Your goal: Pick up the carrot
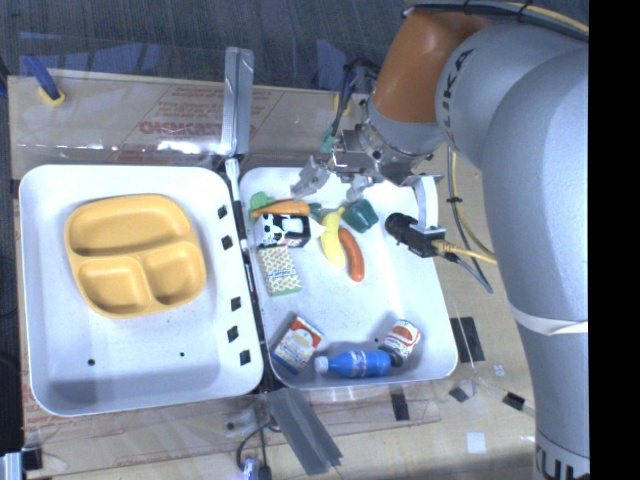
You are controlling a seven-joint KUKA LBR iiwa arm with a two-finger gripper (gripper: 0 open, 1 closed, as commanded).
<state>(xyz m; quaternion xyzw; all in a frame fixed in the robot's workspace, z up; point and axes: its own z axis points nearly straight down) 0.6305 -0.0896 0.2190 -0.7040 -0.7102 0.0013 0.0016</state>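
Carrot (284, 207) lies at the far left of the right bin (430, 313), green top pointing left, just beyond a black-and-white item (285, 230). I see the pincer (340, 171) hovering just right of it and above; finger state I cannot tell. Banana (331, 238) and sausage (352, 253) lie to the carrot's right. Yellow tray (135, 251) sits in the left bin (60, 368).
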